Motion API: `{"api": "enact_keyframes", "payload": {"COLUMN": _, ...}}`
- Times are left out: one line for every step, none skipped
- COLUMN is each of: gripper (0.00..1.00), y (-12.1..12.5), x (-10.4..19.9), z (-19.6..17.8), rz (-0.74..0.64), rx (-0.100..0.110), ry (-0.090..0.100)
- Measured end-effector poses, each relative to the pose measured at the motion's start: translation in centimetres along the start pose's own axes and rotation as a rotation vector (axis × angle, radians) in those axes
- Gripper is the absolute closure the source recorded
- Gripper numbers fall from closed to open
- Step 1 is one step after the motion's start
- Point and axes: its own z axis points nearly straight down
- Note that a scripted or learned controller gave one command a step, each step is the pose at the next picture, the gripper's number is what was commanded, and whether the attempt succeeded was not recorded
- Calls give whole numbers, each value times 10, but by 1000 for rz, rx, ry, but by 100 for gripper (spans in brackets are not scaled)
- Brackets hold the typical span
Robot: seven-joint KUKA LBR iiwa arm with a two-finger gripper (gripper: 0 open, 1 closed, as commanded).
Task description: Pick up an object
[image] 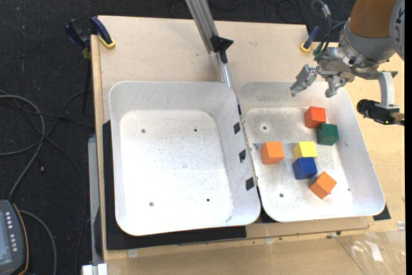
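Observation:
Several small blocks lie in the right bin (360, 203): a red-orange block (315, 116), a green block (327, 134), an orange block (272, 152), a yellow block (305, 150), a blue block (304, 167) and another orange block (323, 184). My gripper (317, 85) hangs above the bin's far edge, just beyond the red-orange block. Its two fingers are spread apart, open, with nothing between them.
The left bin (122, 138) lies beside the right one, with black clips along the shared edge. A slanted metal pole (196, 0) rises from behind the bins. Blue-and-yellow clamps (100, 32) grip the bench's back corners.

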Motion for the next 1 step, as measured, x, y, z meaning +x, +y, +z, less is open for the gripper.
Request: {"api": "enact_keyframes", "payload": {"gripper": 0, "y": -15, "x": 0, "z": 121, "rz": 4, "rx": 8, "ry": 2}}
